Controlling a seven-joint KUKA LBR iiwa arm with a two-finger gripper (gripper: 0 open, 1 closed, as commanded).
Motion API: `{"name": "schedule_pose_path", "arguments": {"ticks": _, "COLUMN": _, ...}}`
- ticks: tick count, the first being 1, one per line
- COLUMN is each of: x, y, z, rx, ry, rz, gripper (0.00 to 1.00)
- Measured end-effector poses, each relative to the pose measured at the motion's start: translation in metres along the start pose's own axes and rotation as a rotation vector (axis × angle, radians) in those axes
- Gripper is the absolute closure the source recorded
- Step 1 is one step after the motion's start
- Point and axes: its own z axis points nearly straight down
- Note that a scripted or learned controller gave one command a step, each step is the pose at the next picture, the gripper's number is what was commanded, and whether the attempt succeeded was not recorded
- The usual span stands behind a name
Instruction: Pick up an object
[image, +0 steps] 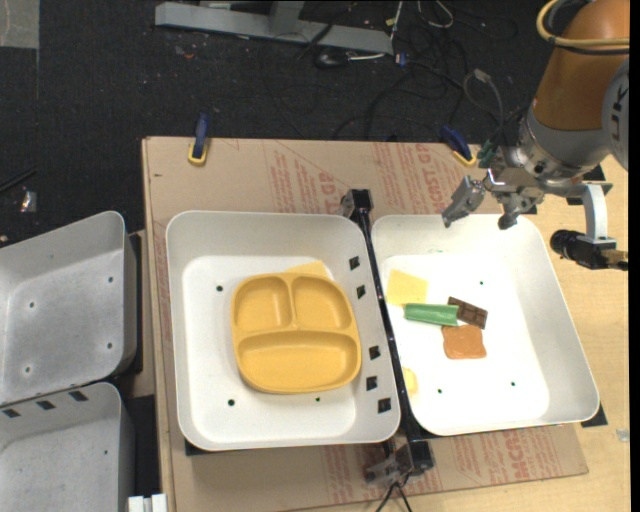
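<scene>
Camera view — jaws spread wide, holding nothing, above right bin's (560, 290) far rim.

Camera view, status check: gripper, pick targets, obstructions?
Gripper open, above right bin's far rim, holding nothing. Green piece, brown block, orange piece, yellow piece clustered on bin floor. Nothing in the way.

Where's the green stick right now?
The green stick lies in the right bin, between the yellow square and the orange piece.
</scene>
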Motion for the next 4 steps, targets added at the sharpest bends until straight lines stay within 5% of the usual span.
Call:
{"name": "schedule_pose_path", "arguments": {"ticks": 1, "x": 0.0, "y": 0.002, "z": -0.007, "rx": -0.012, "ry": -0.001, "rz": -0.002, "gripper": 0.0}}
{"name": "schedule_pose_path", "arguments": {"ticks": 4, "x": 0.006, "y": -0.008, "z": 0.177, "rx": -0.006, "ry": 0.0, "rz": 0.0, "gripper": 0.0}}
